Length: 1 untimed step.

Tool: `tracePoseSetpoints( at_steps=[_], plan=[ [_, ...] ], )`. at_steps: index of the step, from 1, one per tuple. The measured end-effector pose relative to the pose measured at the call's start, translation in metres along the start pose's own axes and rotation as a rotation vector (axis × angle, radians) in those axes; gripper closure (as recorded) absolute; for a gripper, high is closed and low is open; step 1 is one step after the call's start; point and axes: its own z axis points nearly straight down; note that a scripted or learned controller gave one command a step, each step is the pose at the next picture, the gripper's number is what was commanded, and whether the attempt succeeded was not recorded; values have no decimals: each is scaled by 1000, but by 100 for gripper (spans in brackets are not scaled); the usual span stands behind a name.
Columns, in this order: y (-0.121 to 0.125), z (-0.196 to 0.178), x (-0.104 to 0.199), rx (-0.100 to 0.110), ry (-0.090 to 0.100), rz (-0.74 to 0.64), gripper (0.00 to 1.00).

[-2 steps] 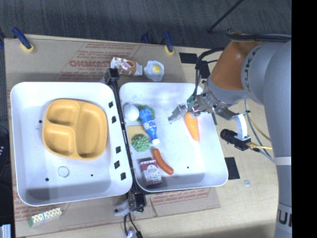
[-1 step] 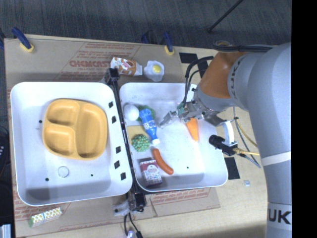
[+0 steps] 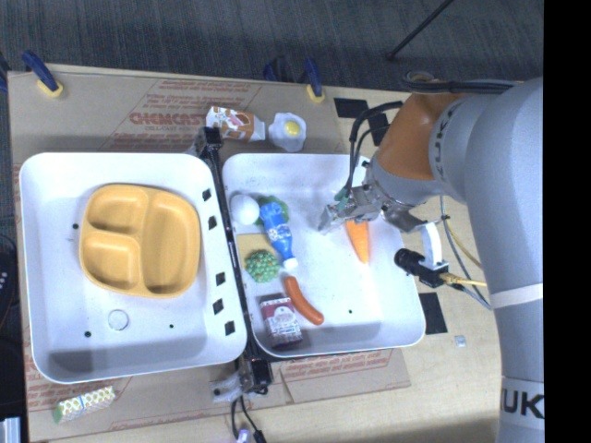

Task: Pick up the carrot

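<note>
The orange carrot [image 3: 359, 242] lies in the right white bin [image 3: 397, 326], toward its right side, with the thin tip pointing to the front. My gripper [image 3: 349, 213] sits right at the carrot's thick end, touching or just above it. The grey wrist hides the point of contact.
The right bin also holds a white ball [image 3: 245, 210], a blue bottle [image 3: 277, 231], a green vegetable [image 3: 262, 266], a sausage [image 3: 304, 301] and a dark red packet [image 3: 281, 320]. A yellow divided plate [image 3: 141, 239] fills the left bin [image 3: 37, 330]. Behind the bins lie a small carton [image 3: 231, 123] and a yellow-white item [image 3: 288, 131].
</note>
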Motion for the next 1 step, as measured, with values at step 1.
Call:
tracePoseSetpoints(
  at_steps=[1],
  plan=[
    [-7,-131,39,-2,-6,65,100]
  ],
)
